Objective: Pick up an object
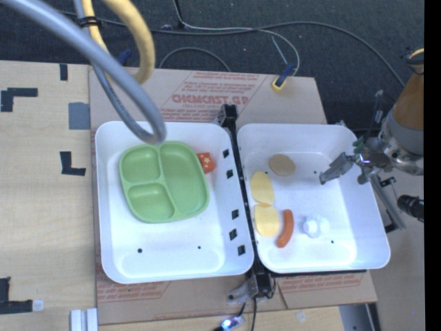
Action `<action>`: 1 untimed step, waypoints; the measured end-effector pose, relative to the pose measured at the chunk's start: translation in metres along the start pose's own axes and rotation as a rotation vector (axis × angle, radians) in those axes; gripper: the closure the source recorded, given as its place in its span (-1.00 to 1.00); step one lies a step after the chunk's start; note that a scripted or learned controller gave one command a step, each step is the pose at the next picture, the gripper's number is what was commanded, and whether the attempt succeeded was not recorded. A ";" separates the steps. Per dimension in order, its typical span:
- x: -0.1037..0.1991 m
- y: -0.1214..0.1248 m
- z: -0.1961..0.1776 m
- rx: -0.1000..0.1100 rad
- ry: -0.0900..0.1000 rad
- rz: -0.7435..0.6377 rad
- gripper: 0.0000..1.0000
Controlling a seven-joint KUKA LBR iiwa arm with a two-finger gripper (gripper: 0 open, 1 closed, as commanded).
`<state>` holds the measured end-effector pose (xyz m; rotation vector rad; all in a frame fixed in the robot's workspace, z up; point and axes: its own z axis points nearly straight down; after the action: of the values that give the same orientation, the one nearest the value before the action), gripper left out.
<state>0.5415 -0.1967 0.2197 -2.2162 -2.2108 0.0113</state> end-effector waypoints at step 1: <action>0.000 0.003 -0.006 -0.011 -0.003 -0.003 -1.00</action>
<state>0.5442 -0.1965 0.2258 -2.2196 -2.2214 0.0019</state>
